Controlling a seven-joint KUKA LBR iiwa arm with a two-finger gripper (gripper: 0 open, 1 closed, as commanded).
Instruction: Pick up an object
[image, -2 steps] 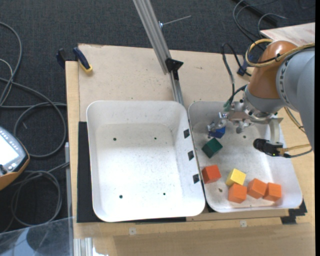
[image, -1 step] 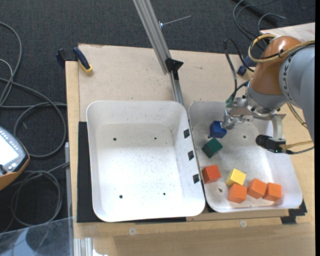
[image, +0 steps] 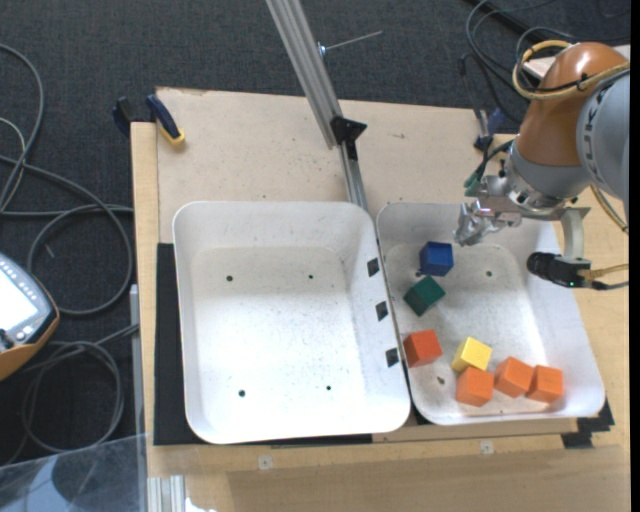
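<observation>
Camera view looks down on the counter (image: 260, 140) with two white bins. The end effector (image: 472, 228) hangs over the far part of the right bin (image: 560, 300). I cannot tell how it is set, because it is small and a bit blurry, and nothing shows in its grip.

The closest thing to it is the blue block (image: 436, 258), just beside it and a little lower in the view. The green block (image: 425, 295) sits just past the blue one, near it, maybe touching at a corner. Well apart from the end effector, at the near end of the bin, lie the yellow block (image: 473, 353) and four orange blocks (image: 516, 377).

These blocks look small, hard and light. I think they will not squash or break. Their sides look smooth, so one could slip or spin if it is pinched on a corner.

The blue block seems the best pick. It should be held on two flat sides that face away from each other, in the middle. The sides away from the green block look like they leave more room.
</observation>
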